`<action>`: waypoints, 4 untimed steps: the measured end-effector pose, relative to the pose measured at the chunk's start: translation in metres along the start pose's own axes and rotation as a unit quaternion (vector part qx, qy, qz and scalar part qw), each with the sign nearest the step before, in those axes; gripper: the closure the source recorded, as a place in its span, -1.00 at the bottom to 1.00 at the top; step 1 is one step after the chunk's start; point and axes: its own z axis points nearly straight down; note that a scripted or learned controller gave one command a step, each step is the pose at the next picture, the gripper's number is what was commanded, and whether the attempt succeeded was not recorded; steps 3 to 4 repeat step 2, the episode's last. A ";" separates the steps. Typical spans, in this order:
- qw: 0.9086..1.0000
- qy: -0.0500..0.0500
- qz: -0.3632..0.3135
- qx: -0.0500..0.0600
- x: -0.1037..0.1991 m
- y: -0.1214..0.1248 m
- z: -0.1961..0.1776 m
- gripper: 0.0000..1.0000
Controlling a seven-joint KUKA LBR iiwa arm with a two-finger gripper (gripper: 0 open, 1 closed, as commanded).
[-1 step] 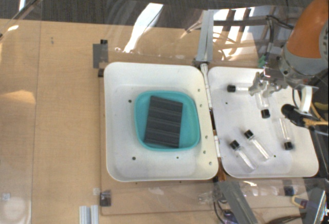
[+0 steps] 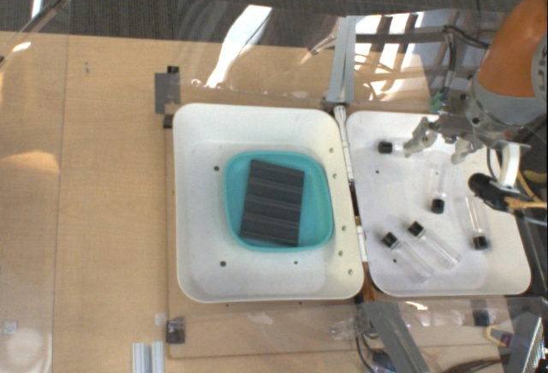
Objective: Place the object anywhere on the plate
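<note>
Already the dark ribbed block [image 2: 273, 204] lies flat on the teal plate [image 2: 322, 217], in the bin left of the hinge strip [image 2: 347, 183]; placing looks done. Right of that strip, the pincer [image 2: 443, 139] hovers over clear vials [image 2: 428, 246], fingers spread and holding nothing. No readable writing anywhere.

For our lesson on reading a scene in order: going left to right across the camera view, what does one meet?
Bare wooden bench → left white bin → teal plate bearing a dark ridged block → right white bin with small black-capped vials → arm's gripper.
</note>
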 end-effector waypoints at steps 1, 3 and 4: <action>0.999 -0.001 0.054 0.000 -0.051 -0.059 -0.054 -1.00; 0.988 0.000 0.152 0.003 -0.031 -0.110 -0.033 -1.00; 0.988 0.000 0.152 0.003 -0.031 -0.110 -0.033 -1.00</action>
